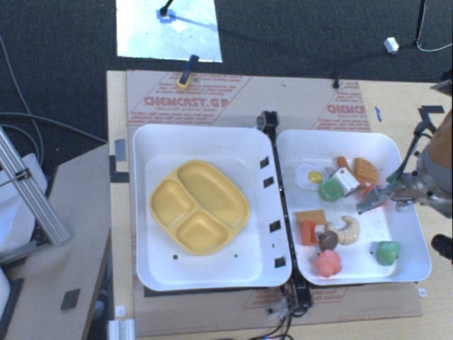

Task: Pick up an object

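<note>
The right white bin (403,154) holds several toy foods. A fried egg (308,176), a green ball (330,190), a white-and-red block (347,181) and an orange waffle piece (366,170) lie at its back. Nearer the front are an orange slab (310,217), a red block (308,233), a beige croissant (347,230), a brown piece (328,241), a pink piece (328,263) and a green piece (386,252). My gripper (369,203) hangs low over the bin's right middle, just right of the croissant and below the waffle piece. Nothing shows in it.
The left white bin (148,147) holds a yellow divided plate (199,205). A black hinge strip (277,211) with clips runs between the bins. The arm (432,183) comes in over the right bin's right wall. Cardboard (212,98) lies under both bins.
</note>
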Available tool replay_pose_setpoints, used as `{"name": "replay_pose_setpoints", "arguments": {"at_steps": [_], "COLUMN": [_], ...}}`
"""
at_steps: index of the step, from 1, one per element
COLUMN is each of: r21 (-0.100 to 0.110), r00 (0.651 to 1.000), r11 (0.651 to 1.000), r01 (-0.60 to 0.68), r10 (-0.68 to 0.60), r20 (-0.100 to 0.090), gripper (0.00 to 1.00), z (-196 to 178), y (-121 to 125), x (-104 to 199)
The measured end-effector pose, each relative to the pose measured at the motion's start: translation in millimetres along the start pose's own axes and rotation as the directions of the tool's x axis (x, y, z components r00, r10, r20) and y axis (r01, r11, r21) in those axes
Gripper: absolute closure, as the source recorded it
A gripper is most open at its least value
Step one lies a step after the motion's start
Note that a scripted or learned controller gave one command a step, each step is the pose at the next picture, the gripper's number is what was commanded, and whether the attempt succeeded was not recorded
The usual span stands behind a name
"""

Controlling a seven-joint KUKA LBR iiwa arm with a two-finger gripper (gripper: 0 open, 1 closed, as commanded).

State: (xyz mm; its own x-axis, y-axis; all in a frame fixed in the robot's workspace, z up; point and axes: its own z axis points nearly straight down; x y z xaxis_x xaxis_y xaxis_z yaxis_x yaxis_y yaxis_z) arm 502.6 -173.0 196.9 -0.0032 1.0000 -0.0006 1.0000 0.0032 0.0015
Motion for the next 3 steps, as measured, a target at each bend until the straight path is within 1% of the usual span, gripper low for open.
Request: {"name": "replay_pose_setpoints", "arguments": {"at_steps": [1, 2, 3], "r21": [-0.001, -0.010, -0.011], "r00": [1.000, 1.000, 1.000], "r11": [1.000, 1.000, 1.000], "r01": [0.003, 0.003, 0.001], "r10": [-0.003, -0.003, -0.001], "r20": [0.002, 0.003, 0.004], "gripper": [0.00, 0.00, 0.00], "z": [118, 23, 69], "y": [73, 98, 106], "x": [-34, -34, -35]}}
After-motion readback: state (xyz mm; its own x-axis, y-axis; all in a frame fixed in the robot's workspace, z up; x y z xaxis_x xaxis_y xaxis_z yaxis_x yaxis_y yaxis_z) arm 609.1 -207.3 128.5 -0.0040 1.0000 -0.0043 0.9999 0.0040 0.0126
